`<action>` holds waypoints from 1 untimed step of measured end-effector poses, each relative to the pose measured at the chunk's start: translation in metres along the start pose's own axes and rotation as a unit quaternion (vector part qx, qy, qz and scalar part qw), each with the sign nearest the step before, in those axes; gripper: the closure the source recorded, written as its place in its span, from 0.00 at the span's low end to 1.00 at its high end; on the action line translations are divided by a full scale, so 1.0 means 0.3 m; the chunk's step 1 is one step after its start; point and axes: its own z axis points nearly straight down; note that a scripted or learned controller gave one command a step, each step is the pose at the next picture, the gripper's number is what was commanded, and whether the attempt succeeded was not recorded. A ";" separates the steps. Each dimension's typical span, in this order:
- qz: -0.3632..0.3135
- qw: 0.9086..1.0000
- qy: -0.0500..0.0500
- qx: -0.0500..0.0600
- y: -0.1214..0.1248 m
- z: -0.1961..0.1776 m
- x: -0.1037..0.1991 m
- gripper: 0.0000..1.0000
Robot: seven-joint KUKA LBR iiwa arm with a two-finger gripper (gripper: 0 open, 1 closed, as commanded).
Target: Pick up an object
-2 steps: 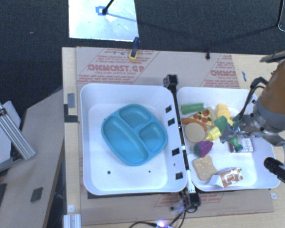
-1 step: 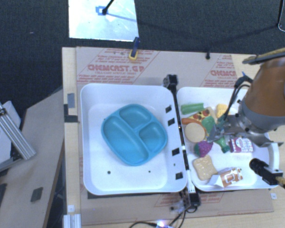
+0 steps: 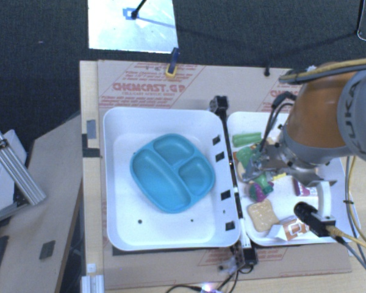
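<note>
Gripper [image 3: 251, 171] low in right bin [image 3: 338, 171], among green pieces [image 3: 246, 140] and purple toy [image 3: 259, 189]; finger state cannot be told. Toast [image 3: 261, 215] nearer front wall. Blue tray [image 3: 172, 172] in left bin [image 3: 119, 133].

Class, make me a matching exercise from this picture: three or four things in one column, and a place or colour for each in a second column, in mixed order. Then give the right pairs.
Things:
1. tray
2. toast
3. pincer
4. clip

Places or colours:
A. above the right bin's left part, over the small items
B. blue, lying in the left bin
C. blue and yellow, on the board beyond the bins
D. tan, near the right bin's front edge

Pairs: 1-B, 2-D, 3-A, 4-C
</note>
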 end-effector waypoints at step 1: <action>0.003 1.000 -0.001 0.001 0.023 0.041 0.043 1.00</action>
